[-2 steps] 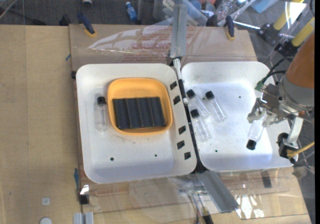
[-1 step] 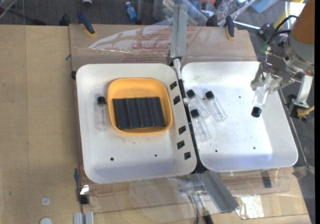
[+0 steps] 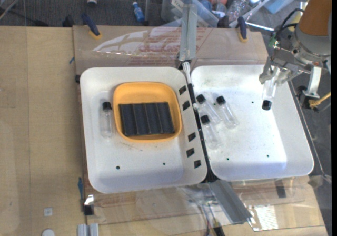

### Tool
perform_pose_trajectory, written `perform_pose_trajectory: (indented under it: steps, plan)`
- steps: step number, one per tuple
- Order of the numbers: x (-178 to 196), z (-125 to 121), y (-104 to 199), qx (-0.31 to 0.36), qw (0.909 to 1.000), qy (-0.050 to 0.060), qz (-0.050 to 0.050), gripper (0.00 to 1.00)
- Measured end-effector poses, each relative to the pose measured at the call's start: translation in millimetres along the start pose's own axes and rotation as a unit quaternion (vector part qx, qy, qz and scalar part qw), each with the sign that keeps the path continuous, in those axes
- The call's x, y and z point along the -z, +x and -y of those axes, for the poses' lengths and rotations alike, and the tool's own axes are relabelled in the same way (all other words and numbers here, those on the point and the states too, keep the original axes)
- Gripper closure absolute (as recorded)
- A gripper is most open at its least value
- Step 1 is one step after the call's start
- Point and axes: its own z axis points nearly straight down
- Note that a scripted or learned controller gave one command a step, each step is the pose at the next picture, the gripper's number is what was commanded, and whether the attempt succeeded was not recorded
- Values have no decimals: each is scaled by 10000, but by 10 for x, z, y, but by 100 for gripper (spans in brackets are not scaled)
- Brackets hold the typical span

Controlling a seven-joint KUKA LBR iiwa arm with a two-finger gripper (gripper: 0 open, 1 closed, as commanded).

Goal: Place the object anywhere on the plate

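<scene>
The claw [image 3: 275, 78] hangs well to the right of the orange plate [image 3: 146, 91], pinching a clear vial [image 3: 267, 95] by its top. Next comes the carry leftward over that plate.

Bench count
I see two bins [image 3: 100, 177], one orange plate [image 3: 122, 95], five clear vials [image 3: 107, 119], black caps.

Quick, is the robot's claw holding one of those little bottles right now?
End effector: closed on a clear vial with a black cap, held above the right bin.
</scene>
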Motion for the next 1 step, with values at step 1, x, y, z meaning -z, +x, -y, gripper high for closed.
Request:
perform_pose_trajectory:
  steps: [1]
  plan:
    - [1150,-127,171,193,9998,-3,-5,100]
